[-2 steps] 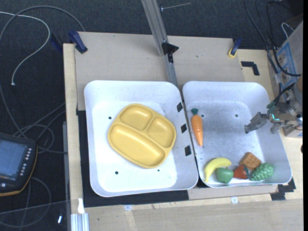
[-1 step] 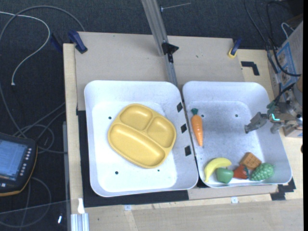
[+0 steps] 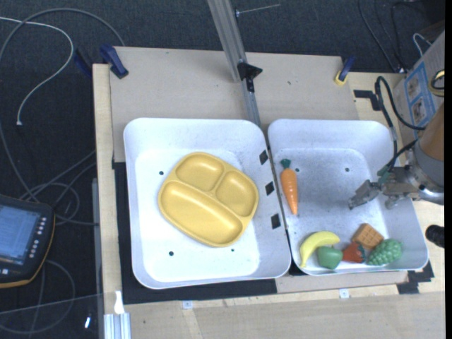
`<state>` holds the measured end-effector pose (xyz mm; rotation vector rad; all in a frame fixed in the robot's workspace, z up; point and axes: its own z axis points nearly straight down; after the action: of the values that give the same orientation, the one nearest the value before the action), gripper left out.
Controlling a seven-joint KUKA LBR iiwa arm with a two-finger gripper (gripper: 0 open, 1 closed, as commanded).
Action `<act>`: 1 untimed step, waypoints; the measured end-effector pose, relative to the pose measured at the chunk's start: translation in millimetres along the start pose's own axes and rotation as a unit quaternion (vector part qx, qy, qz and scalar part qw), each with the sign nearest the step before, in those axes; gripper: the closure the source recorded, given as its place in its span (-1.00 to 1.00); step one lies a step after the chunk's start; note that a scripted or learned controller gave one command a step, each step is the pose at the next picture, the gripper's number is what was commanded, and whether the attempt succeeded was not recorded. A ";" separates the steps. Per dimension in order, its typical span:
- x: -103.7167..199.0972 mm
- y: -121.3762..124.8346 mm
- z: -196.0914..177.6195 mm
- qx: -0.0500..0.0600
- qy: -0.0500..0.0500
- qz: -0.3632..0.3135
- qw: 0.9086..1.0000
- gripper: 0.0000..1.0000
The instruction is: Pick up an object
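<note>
Tool (image 3: 376,194) spread wide over right bin (image 3: 321,136), gripping nothing, carrot (image 3: 289,188) to its left, toy foods (image 3: 351,248) just below it

The arm (image 3: 431,111) is cut off by the right edge at three o'clock, so just its wrist end shows. At the gripper (image 3: 378,193), the finger spacing is too small and blurred to tell. At five o'clock, the green toy (image 3: 329,258) overlaps the banana's (image 3: 316,244) lower end and hides part of the red piece (image 3: 352,253). The tablet (image 3: 21,239) at nine o'clock runs off the left edge.
</note>
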<state>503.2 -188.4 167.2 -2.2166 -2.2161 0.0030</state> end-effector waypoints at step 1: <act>-8.0 5.1 52.6 0.000 0.000 0.000 1.000 -1.00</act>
<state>507.9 -196.1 114.5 -2.2165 -2.2156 0.0039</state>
